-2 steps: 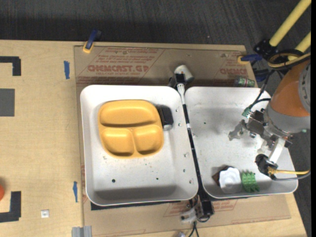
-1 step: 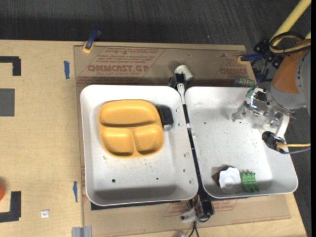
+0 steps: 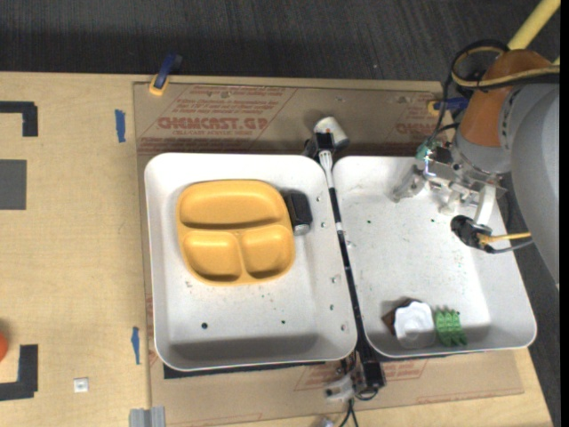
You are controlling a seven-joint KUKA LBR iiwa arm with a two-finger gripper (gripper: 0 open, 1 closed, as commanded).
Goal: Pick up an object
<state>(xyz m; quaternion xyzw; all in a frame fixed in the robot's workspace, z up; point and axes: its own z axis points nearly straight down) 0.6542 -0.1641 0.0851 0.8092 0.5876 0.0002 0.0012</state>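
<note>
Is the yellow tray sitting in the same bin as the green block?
No, the yellow tray lies in the left bin, the green block in the right bin.

Dark object [image 3: 298, 212] partly hidden behind yellow tray [image 3: 236, 229]

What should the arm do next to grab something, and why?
Probably travel toward the near end of the right bin and lower over the green block. The end effector sits at the far end with nothing visibly between its fingers, while the block lies beside a white object.
</note>
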